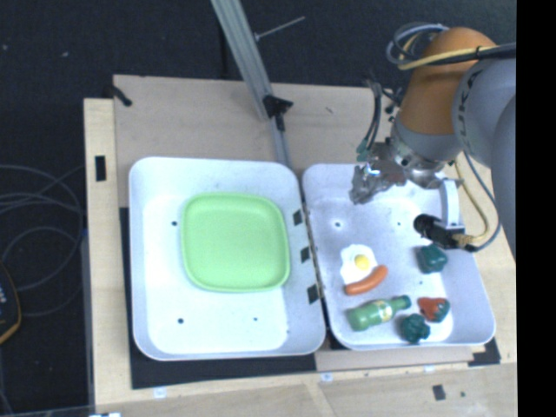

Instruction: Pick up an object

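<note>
Over the right bin's (334, 320) far left corner, gripper (363, 189) hangs, grip state undeterminable; toy fried egg (357, 260) lies nearer the camera, sausage (366, 281) just beyond it.

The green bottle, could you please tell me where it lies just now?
The green bottle lies in the right bin, near its front edge, just below the sausage and left of a teal toy.
</note>
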Action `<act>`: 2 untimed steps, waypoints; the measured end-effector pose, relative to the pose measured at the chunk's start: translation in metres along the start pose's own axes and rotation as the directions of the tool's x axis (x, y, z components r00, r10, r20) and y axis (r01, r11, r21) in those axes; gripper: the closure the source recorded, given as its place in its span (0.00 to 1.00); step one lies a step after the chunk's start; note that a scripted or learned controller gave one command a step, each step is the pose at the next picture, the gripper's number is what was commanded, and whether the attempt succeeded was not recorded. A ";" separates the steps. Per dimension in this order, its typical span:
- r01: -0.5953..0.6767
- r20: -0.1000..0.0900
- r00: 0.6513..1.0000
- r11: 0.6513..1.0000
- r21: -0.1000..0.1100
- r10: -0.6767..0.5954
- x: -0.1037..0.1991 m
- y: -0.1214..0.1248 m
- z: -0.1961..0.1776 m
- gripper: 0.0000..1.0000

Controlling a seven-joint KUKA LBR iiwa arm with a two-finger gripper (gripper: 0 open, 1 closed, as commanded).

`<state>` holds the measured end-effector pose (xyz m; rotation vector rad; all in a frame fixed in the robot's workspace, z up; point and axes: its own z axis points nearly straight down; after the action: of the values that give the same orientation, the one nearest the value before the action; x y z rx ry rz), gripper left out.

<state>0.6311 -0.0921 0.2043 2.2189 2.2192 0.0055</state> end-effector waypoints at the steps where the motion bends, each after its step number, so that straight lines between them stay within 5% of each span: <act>1: 0.000 0.000 1.000 1.000 0.000 0.000 0.001 -0.006 -0.046 1.00; 2: 0.000 0.000 1.000 1.000 0.000 0.000 0.001 -0.005 -0.097 1.00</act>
<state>0.6258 -0.0915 0.3010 2.2189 2.2188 0.0054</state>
